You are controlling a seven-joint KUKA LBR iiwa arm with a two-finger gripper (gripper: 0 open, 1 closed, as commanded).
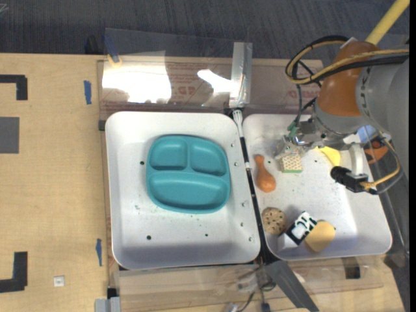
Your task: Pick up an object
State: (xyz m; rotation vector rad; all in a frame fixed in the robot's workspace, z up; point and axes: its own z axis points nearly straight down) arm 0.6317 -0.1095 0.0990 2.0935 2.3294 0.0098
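Note:
My gripper point(294, 142) hangs over the back of the right bin point(364, 239), below the arm's orange band. Directly under its tip lies a small pale square piece with a green-dotted grid point(292, 162); I cannot tell whether they touch. An orange carrot-shaped piece point(264, 175) lies to its left by the bin's wall. A yellow piece point(330, 155) peeks out to the right of the wrist. Along the bin's front lie a speckled cookie point(273, 220), a black-and-white block point(299, 228) and a tan rounded piece point(320, 234).
The left bin point(123, 226) holds a teal divided plate point(188, 173). A metal bracket point(239, 77) and a clear sheet stand behind the bins. Black cables point(354, 177) trail from the wrist over the right bin's right side.

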